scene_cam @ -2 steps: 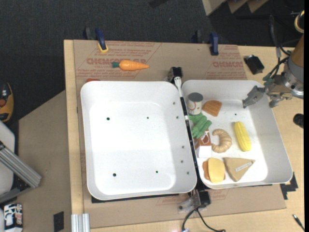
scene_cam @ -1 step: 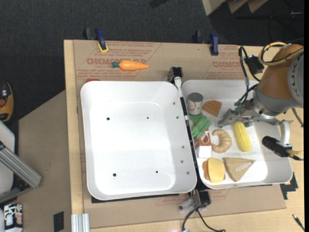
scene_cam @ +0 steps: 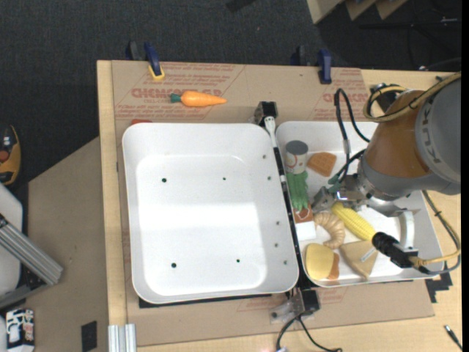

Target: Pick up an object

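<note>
The pincer (scene_cam: 330, 196) is reaching low into the right bin (scene_cam: 414, 273), near the corn cob (scene_cam: 353, 222). I cannot tell its opening. Nothing is looking lifted, so the grasp remains.

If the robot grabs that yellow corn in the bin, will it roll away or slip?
The corn looks long and rounded, so a push would probably roll it. Its smooth, shiny look suggests a plastic toy, likely stiff and light, perhaps slippery. It lies packed among other toy food in the right bin, which may stop it rolling far.
</note>
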